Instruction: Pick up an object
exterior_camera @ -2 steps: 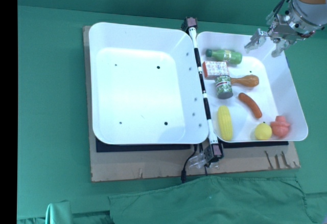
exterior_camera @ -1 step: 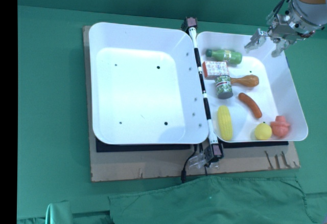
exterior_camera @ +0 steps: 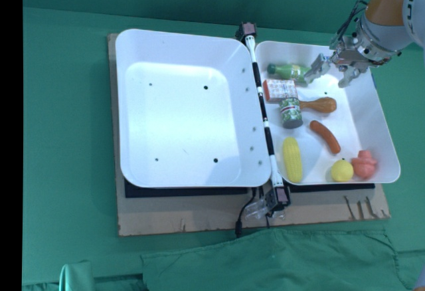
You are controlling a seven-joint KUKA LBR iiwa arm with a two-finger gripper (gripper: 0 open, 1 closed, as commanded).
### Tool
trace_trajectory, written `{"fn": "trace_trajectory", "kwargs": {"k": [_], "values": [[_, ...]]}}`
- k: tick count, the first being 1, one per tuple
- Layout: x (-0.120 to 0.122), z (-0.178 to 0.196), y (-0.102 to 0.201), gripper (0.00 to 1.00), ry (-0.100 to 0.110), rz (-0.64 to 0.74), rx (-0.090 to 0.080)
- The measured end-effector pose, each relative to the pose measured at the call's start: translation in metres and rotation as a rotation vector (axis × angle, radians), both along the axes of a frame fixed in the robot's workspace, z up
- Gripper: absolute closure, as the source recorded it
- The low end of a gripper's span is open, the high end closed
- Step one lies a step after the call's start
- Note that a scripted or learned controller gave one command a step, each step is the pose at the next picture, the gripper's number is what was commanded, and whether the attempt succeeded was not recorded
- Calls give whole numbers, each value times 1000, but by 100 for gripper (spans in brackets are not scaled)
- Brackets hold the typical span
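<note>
Two shallow white plastic bins sit side by side: the left bin (exterior_camera: 133,50) and the right bin (exterior_camera: 382,130). The right bin contains seven items, one of each: a green bottle (exterior_camera: 287,71), a small red-and-white carton (exterior_camera: 279,90), a dark can (exterior_camera: 290,113), a brown drumstick (exterior_camera: 319,105), a red-orange sausage (exterior_camera: 325,136), a yellow corn cob (exterior_camera: 292,159), a yellow lemon (exterior_camera: 342,171) and a pink toy (exterior_camera: 364,164) beside it. The gripper (exterior_camera: 334,72) hangs over the right bin's far end, fingers spread apart with nothing between them, just right of the green bottle. The arm enters from the upper right.
</note>
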State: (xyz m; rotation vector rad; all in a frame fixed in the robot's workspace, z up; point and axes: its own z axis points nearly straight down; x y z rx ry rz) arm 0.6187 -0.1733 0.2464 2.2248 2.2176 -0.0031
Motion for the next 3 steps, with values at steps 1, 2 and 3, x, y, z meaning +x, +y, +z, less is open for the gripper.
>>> {"fn": "trace_trajectory", "kwargs": {"k": [1,2,3], "values": [[9,-47,2,0,1,1,0],[12,-61,-2,0,-10,-1,-4],[14,-46,-3,100,-22,-3,-10]]}}
